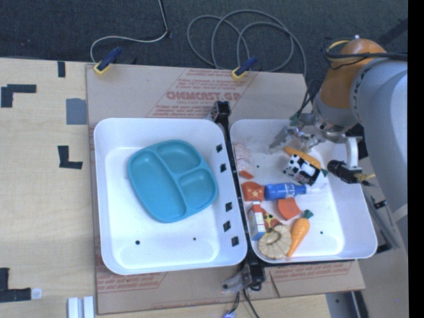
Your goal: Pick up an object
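Note:
My gripper (295,138) hangs over the back of the right bin (331,247), its fingers spread open and nothing between them. Just in front of it lies a black-and-white toy with a yellow part (303,168). Further forward in the same bin are a blue tube (285,191), a red piece with a star (252,191), an orange-red block (288,209), a carrot (299,234), a round tan biscuit (273,243) and a small red-and-white bottle (257,218). A blue divided plate (173,179) lies in the left bin (106,177).
The grey arm with its orange band (351,58) comes in over the right bin's back right corner. A black divider (228,177) runs between the bins. Cables (238,35) loop on the dark floor behind the cardboard sheet.

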You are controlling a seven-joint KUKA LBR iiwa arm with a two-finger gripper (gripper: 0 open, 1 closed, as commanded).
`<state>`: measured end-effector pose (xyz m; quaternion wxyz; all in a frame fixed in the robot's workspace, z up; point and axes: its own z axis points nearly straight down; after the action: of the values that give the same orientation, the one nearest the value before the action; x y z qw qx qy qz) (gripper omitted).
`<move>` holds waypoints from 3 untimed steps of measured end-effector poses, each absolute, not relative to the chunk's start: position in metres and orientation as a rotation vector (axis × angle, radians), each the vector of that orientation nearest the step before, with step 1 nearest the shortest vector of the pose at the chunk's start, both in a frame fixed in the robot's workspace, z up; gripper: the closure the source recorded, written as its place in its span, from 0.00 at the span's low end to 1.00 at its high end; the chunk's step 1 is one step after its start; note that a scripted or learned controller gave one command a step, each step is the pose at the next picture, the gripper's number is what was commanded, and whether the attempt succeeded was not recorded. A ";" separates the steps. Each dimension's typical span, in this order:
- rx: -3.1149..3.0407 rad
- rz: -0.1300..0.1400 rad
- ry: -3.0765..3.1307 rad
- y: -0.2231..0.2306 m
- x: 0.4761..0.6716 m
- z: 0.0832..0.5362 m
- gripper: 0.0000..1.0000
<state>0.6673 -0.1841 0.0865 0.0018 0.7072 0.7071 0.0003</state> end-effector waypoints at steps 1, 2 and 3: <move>2.216 0.000 2.218 -0.184 0.668 0.097 1.00; 2.216 -0.001 2.219 -0.184 0.668 0.096 0.00; 2.218 0.001 2.219 -0.176 0.622 0.087 0.00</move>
<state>0.6218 -0.1756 0.0868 0.0020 0.7070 0.7072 0.0003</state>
